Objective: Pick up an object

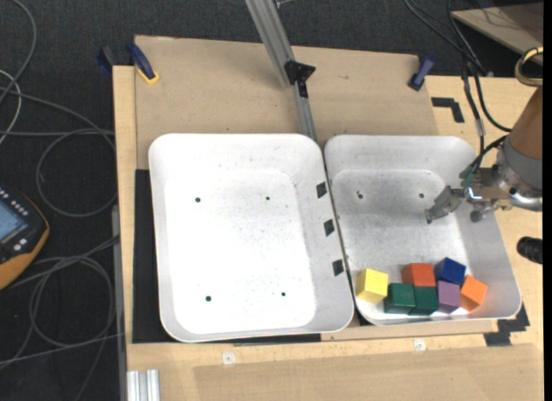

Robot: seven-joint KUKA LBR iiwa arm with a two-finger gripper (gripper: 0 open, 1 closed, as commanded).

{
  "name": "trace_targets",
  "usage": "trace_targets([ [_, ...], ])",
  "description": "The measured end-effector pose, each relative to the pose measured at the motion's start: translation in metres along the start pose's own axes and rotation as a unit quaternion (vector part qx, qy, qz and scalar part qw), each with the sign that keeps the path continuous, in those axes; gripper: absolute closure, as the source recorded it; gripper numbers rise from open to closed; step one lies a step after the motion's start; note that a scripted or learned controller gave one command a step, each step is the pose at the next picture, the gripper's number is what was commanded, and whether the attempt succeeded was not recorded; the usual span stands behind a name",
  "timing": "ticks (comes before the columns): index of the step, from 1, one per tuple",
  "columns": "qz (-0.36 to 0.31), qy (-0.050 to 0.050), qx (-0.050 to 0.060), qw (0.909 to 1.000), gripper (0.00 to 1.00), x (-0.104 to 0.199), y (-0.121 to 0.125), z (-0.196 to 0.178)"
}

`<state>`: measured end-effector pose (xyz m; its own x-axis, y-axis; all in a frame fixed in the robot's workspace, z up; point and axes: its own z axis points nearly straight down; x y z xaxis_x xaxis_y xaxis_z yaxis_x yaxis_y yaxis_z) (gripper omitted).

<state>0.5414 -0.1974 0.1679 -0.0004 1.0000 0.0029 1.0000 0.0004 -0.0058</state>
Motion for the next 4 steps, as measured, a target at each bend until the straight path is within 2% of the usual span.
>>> trace_targets([
  [1, 0.001, 0.000, 0.000, 1.0000, 0.00, -0.009, -0.001, 0.048],
  [2, 0.000, -0.001, -0.004, 1.0000, 1.00, -0.009, 0.002, 0.034],
  [4, -0.001, -0.003, -0.006, 1.0000, 1.00, 0.005, 0.007, -0.059],
])
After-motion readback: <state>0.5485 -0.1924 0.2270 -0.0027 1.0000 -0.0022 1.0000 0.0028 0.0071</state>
